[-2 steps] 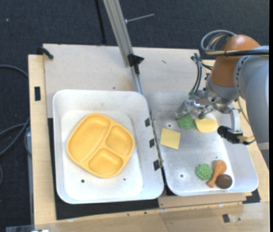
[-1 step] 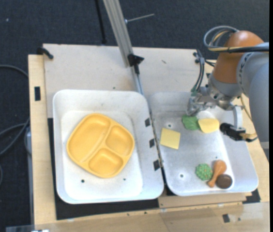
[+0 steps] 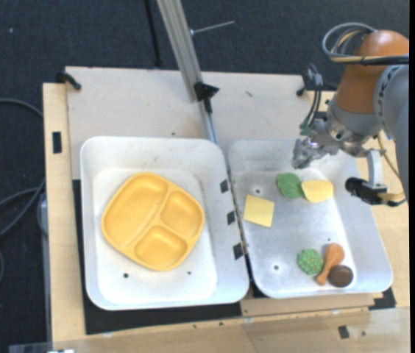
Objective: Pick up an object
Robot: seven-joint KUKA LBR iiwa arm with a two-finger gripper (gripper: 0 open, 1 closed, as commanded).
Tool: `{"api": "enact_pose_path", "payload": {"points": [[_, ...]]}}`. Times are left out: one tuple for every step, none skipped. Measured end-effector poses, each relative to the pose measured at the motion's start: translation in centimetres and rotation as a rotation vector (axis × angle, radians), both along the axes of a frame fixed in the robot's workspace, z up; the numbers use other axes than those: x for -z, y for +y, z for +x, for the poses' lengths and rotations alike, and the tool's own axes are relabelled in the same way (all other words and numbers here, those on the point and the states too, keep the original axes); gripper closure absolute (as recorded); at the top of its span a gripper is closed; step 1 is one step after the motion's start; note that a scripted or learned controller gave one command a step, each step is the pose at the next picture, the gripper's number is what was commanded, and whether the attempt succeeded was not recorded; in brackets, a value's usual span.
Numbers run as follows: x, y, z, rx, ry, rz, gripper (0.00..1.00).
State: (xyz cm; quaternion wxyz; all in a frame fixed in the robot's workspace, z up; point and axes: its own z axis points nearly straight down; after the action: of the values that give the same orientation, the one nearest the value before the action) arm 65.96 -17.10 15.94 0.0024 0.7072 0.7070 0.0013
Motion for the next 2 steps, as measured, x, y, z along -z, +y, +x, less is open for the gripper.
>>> {"api": "enact_pose_path", "payload": {"points": [[-4.5,-0.3,0.3,-0.002,-0.002,-0.001,1.00],[-9.1,-1.0,0.2,0.000,-0.002,-0.001,1.00]]}}
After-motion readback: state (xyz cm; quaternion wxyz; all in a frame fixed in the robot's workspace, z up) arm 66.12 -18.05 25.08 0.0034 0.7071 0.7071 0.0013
